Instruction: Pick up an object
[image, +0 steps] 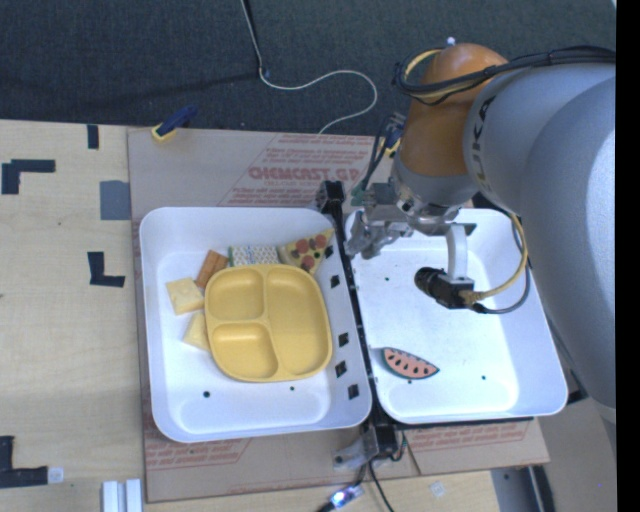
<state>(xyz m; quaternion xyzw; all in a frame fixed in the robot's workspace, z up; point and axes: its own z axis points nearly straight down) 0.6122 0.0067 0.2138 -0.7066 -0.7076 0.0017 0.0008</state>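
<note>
The yellow divided plate (268, 323) lies in the left bin (165, 300); cracker-like pieces (186, 296) sit touching its left rim, and a pizza-slice toy (308, 250) and a dotted piece (253, 256) lie just beyond its far edge. The gripper (365, 235) hangs above the divider to the plate's upper right — whether it is spread or closed I cannot tell. A watermelon slice (409, 364) lies right of the plate, alone in the right bin (520, 390).

Light wood-tone counter (60, 330) with black L- and bar-shaped marks at 9 o'clock. Brown cardboard sheet (260, 165) with reversed red print across centre. Dark grey carpet (120, 55) along 12 o'clock, thin white cable (320, 78) looping over it. Even, diffuse light.
</note>
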